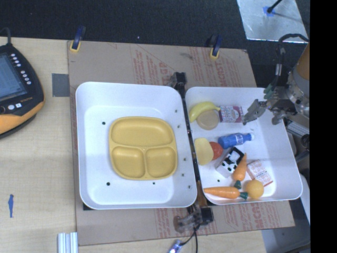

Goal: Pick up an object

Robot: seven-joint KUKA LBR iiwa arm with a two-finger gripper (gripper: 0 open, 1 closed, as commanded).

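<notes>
Nearest the camera, low and left of the gripper (266,111): a carrot (223,193) beside a yellow fruit (254,188), both against the front wall of the right bin (293,157). Further up toward the fingers, a second carrot (240,167), a black-and-white block (230,160) and a blue bottle (234,139), the bottle just below and left of the fingertips. Level with the gripper, to its left, a banana (201,108) and a small pink packet (230,113). Well left, a yellow divided tray (143,146) in the left bin (87,141).

Fingers spread, nothing between them. Judged an approach step, nothing grasped. Next: settle on a target, likely bottle or packet, centre over it, descend, close.
</notes>
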